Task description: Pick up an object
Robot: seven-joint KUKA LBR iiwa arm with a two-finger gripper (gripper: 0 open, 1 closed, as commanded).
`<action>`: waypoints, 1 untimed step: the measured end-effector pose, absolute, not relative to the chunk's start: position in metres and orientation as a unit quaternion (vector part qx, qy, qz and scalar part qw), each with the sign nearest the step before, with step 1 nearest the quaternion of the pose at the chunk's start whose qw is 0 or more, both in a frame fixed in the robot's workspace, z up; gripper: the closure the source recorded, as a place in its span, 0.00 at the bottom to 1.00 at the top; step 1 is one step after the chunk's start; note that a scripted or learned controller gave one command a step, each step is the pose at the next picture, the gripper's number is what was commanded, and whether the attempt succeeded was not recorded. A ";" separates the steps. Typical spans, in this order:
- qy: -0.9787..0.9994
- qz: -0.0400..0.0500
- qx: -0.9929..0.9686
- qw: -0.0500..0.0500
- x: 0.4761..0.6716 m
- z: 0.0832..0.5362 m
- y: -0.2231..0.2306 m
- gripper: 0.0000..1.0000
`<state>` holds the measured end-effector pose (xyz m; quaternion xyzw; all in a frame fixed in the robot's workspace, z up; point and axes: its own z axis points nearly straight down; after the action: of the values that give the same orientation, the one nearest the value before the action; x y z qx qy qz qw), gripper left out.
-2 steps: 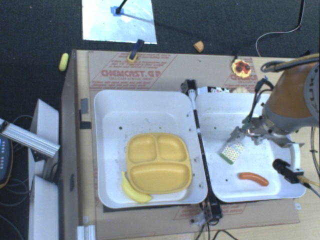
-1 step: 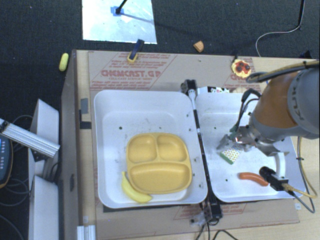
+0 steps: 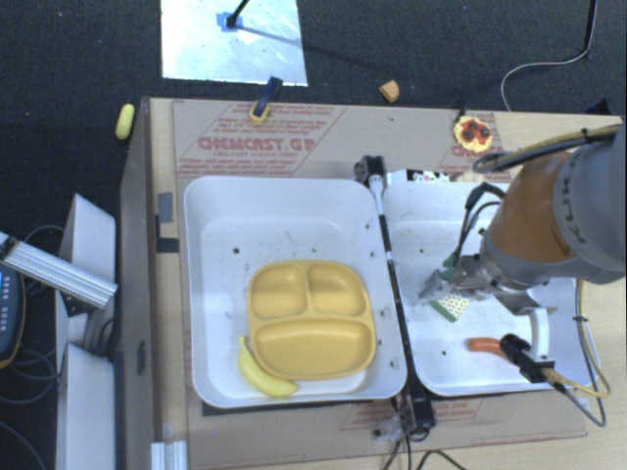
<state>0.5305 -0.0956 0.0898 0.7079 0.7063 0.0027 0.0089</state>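
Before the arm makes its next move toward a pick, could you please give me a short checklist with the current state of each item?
1. Gripper is over the right bin, near its left wall: ok.
2. A candidate lies close: the green-and-white object sits just below the gripper on the bin floor: ok.
3. Something held between the fingers: cannot tell, the wrist hides them.
4. Orange carrot-like object lies apart from the green-and-white one, nearer the bin's front: ok.
5. Left bin contents stay out of the arm's way: yellow divided plate and banana rest well left of the divider: ok.
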 end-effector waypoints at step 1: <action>0.707 0.004 0.707 0.009 0.532 0.101 -0.095 1.00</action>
<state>0.5318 -0.0950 0.1009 0.7073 0.7068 0.0040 0.0094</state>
